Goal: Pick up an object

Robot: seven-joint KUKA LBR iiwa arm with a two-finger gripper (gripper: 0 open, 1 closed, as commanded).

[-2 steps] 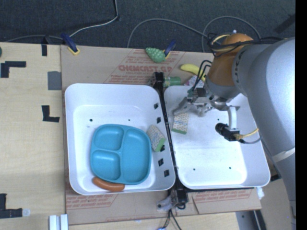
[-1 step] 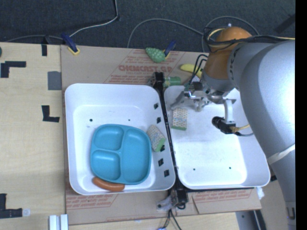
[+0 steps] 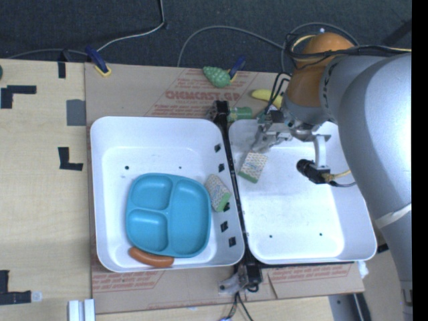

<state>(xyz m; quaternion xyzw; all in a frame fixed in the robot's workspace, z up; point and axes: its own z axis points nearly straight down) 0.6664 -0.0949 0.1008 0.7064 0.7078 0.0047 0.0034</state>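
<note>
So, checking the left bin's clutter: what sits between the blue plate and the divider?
A green-edged sponge lies there, beside the blue plate, in the camera view.

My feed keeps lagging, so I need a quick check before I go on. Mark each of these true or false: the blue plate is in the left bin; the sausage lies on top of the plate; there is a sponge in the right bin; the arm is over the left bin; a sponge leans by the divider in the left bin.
1. The blue plate is in the left bin. True.
2. The sausage lies on top of the plate. False: it lies on the bin floor at the plate's near edge.
3. There is a sponge in the right bin. True, just below the hand.
4. The arm is over the left bin. False: it is over the right bin.
5. A second sponge leans by the divider in the left bin. True.
</note>
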